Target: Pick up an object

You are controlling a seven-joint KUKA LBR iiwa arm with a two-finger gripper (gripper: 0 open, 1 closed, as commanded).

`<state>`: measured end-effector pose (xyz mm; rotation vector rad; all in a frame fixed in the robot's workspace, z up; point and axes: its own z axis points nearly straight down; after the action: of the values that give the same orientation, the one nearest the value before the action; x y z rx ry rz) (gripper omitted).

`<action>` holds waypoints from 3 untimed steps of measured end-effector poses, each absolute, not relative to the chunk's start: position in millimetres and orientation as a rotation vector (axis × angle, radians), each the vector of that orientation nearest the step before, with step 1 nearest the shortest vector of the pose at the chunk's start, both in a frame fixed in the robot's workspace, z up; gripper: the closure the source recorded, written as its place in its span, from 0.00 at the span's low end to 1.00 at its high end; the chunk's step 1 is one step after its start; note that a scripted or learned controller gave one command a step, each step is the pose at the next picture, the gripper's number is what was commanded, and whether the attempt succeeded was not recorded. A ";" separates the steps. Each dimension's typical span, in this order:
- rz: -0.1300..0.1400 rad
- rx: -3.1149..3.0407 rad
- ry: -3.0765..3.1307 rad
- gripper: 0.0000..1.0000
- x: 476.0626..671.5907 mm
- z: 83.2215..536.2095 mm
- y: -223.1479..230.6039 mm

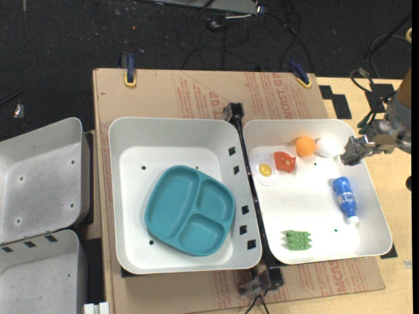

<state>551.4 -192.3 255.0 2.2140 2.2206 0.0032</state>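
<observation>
White plastic forms both shallow bins on the bench (170, 97). The right-hand white bin (373, 241) carries the loose candidates; the left-hand white bin (124, 175) carries a teal moulded plastic compartment tray (190, 209), lying flat and slightly skewed.

Contents of the right bin, noted from its far side to its near side: a white rounded ball-like object (326, 146) touching a small orange ball (305, 146); a red wedge-shaped toy piece (284, 161) just beside the orange ball; a small white disc with a yellow centre, resembling a toy fried egg (265, 171); a blue plastic bottle with a white cap (345, 199) lying on its side; a green ridged toy resembling a pea pod cluster (298, 240) near the front wall, well apart from the rest.

The gripper (357, 150) sits at the far right corner of the right bin, just beside the white ball. Whether it is spread or closed cannot be told at this resolution, and nothing is seen between its tips.

Assessment: the white ball is the nearest candidate. It appears light, rigid and smooth, so likely to roll or squirt out of a pinch, and the orange ball pressed against it limits clearance on that side. A hold across its widest part, square to the line joining the two balls, seems best. The blue bottle, taken across its body, looks the more forgiving alternative.
</observation>
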 end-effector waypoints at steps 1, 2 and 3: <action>0.002 2.213 2.227 1.00 573.8 249.4 -145.4; 0.002 2.213 2.231 1.00 576.8 251.5 -94.4; 0.004 2.211 2.230 1.00 595.5 254.9 -35.4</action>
<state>595.5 -35.4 254.9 2.2113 2.2303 0.0044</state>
